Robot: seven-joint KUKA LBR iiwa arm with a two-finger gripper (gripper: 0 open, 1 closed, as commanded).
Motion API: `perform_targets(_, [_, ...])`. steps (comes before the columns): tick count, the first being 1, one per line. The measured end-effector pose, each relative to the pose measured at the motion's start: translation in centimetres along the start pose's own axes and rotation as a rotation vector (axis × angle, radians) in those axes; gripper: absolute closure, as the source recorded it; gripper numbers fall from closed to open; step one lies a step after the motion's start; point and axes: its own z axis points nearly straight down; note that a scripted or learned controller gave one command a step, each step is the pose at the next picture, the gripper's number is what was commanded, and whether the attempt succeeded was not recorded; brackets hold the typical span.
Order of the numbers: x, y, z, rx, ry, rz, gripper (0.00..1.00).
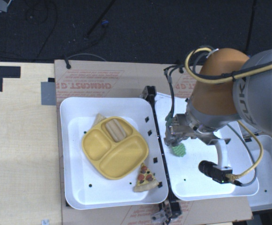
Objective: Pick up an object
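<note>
The left bin (75, 125) holds a yellow divided plate (115, 147) carrying a tan bread-like piece (115, 130); a toy pizza slice (145, 178) lies beside the plate's lower right. In the right bin (196, 189), the gripper (173, 136) sits above a small green object (178, 149) near the divider; its grip state cannot be told.

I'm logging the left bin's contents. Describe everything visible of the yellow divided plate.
The yellow divided plate looks like moulded plastic, rounded, with three compartments split by raised ridges. It lies flat and turned at an angle on the floor of the left bin. A tan ridged piece, like toy bread, rests in its upper compartment; the other two hold nothing. A toy pizza slice lies just off its lower right rim.
</note>
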Motion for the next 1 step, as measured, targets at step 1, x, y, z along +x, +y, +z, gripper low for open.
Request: perform_targets(1, [4.86, -0.03, 1.58, 0.001, -0.002, 0.002, 1.0])
